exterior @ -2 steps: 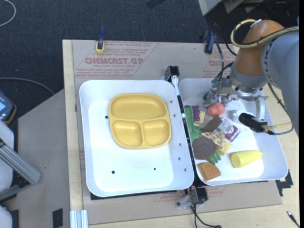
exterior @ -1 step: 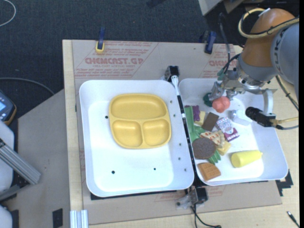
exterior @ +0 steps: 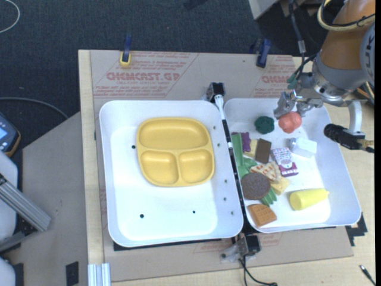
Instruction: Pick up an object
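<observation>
Landmark: the right bin (exterior: 342, 210), holding a heap of small toy foods.
Gripper (exterior: 290, 113): over the far part of the right bin, at the end of the grey arm (exterior: 342, 52).
Gripper state: fingers narrowed around a red ball (exterior: 290, 123), which sits between them.
Red ball: near the far wall of the right bin; whether it is lifted off the floor I cannot tell.
Green ball (exterior: 264, 124): just left of the red one.
Yellow block (exterior: 308, 198): near the front of the right bin.
Brown disc (exterior: 256, 186): by that bin's left wall.
Yellow tray (exterior: 175, 150): in the left bin (exterior: 122, 219), beside the right bin.
</observation>
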`<state>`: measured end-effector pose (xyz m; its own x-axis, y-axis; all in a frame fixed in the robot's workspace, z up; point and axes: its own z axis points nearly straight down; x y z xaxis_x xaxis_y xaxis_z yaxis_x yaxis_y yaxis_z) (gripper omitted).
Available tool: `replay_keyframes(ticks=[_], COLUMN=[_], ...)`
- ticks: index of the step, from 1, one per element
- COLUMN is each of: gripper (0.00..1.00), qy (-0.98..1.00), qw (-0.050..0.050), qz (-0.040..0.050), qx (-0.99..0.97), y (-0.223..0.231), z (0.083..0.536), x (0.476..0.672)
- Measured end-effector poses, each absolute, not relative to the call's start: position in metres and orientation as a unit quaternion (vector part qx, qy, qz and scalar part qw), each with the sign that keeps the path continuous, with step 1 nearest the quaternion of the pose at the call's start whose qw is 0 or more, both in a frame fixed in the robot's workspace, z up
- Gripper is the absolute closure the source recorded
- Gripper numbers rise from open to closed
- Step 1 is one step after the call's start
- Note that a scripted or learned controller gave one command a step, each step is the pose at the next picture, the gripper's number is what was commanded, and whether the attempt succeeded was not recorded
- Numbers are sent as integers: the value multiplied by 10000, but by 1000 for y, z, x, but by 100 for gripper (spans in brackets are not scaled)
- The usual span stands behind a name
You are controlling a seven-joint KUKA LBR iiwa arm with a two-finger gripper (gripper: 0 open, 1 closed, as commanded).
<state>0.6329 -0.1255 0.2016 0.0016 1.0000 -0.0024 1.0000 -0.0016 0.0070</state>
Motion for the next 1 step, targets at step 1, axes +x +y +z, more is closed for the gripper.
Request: replay_keyframes(ticks=[1], gripper=[100], qy=[7073], qw=[29], qz=[15], qx=[7069], y=[-126], z=[227], x=[634])
